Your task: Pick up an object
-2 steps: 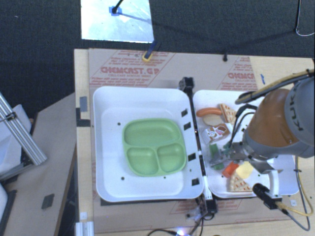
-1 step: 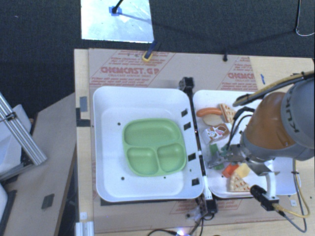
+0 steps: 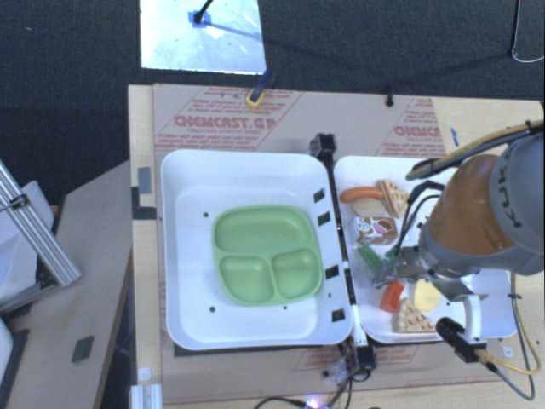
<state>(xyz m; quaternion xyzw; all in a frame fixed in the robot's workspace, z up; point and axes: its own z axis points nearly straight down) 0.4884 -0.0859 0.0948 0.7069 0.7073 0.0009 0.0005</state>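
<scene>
My gripper (image 3: 384, 271) hangs low in the right bin (image 3: 358, 170), below the grey and orange wrist that reaches in from the right. Its tip is among several toy foods. A green piece (image 3: 369, 255) lies just to its upper left and a red piece (image 3: 392, 296) just below it. A yellow wedge (image 3: 425, 296) and a waffle slice (image 3: 414, 319) lie near the bin's front. Farther back are a sausage (image 3: 362, 195), a waffle triangle (image 3: 394, 196) and a brown and white piece (image 3: 375, 228). The arm hides the right half of this bin.
The left bin (image 3: 183, 228) holds a green divided plate (image 3: 266, 255). A black divider strip (image 3: 334, 228) runs between the bins. Cables trail at the bench's front right (image 3: 498, 365). A metal sheet (image 3: 201, 24) lies beyond the bench.
</scene>
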